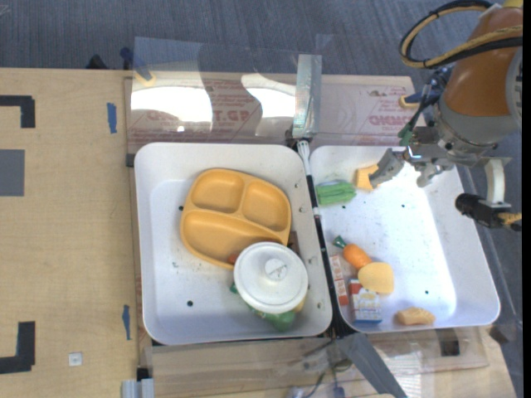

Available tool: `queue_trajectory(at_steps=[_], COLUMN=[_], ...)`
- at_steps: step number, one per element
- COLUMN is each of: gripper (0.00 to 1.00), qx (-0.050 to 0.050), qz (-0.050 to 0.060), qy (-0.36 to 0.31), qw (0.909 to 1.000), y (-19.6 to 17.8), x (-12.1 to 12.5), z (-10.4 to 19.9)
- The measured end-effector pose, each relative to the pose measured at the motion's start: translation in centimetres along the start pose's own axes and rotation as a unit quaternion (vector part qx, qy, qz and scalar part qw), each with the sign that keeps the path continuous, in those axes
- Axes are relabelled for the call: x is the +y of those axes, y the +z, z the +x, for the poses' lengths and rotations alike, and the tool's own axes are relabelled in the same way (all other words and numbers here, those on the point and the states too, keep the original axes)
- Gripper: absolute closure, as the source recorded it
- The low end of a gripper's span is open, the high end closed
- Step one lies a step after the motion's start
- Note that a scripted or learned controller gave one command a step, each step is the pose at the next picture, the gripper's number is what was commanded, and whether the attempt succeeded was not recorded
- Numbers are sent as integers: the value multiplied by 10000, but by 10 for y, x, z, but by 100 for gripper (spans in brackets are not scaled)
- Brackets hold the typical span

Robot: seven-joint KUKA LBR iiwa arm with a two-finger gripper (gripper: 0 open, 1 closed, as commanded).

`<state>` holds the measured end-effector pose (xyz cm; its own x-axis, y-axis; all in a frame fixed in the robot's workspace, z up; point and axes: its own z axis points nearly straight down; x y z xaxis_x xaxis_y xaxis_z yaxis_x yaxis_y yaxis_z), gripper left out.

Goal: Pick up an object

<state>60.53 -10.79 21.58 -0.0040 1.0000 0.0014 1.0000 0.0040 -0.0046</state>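
Tool (pixel 407 169) perhaps open above right bin (pixel 465 305)

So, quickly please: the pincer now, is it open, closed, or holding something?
Pincer: open, holding nothing, above the right bin, beside the yellow block.

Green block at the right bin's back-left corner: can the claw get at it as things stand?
Probably yes. The green block lies uncovered, and the claw hangs above the same right bin. The divider wall hugging its left side and the yellow piece beside it may crowd the fingers.
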Motion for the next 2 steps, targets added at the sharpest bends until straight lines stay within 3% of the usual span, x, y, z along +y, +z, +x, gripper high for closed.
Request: queue_trajectory(at_steps=[1, 2], gripper=[0, 0], qx=[-10, -16], qz=[-36, -64], qy=[-1279, -1068], qw=[9918, 9943], y=[121, 129], x=[24, -7], z=[6, 9])
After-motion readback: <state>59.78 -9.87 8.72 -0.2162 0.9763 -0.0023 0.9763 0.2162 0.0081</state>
